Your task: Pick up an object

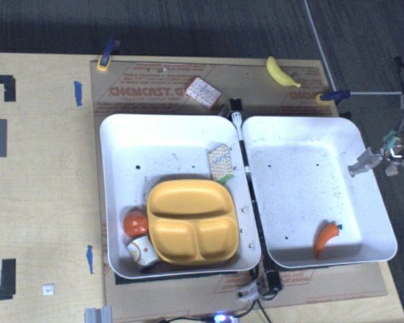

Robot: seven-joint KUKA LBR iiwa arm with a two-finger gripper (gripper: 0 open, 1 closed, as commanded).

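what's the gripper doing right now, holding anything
gripper: at the right bin's right rim, nothing seen between its fingers; open or shut cannot be told.

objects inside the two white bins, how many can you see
5. Left bin: yellow divided tray, red ball, small can, patterned packet. Right bin: toy carrot. The tray may hide more.

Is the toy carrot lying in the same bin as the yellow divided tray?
No, the toy carrot lies in the right bin, while the yellow divided tray sits in the left bin.
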